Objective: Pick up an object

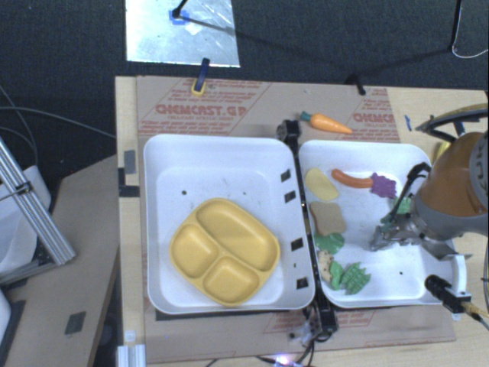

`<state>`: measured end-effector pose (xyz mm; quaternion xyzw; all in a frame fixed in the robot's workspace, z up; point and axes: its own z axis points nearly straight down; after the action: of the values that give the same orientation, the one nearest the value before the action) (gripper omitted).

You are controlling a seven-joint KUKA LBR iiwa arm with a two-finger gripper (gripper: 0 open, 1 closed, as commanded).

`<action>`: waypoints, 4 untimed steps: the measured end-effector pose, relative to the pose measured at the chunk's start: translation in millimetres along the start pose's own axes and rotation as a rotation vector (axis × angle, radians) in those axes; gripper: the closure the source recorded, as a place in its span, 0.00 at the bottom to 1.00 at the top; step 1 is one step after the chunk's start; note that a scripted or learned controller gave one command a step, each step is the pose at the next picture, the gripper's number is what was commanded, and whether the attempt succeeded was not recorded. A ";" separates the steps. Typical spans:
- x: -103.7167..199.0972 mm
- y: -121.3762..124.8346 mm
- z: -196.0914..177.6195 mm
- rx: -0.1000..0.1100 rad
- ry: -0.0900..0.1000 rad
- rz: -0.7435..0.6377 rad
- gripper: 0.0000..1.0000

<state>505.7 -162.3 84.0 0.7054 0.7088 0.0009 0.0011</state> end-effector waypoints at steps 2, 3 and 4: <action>39.7 -18.9 -0.3 0.001 0.000 0.004 1.00; 41.5 -18.7 -0.2 0.002 0.001 0.003 1.00; 47.9 -18.6 -0.2 0.002 0.001 0.002 1.00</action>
<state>486.9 -114.5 84.1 0.7060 0.7082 0.0006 0.0002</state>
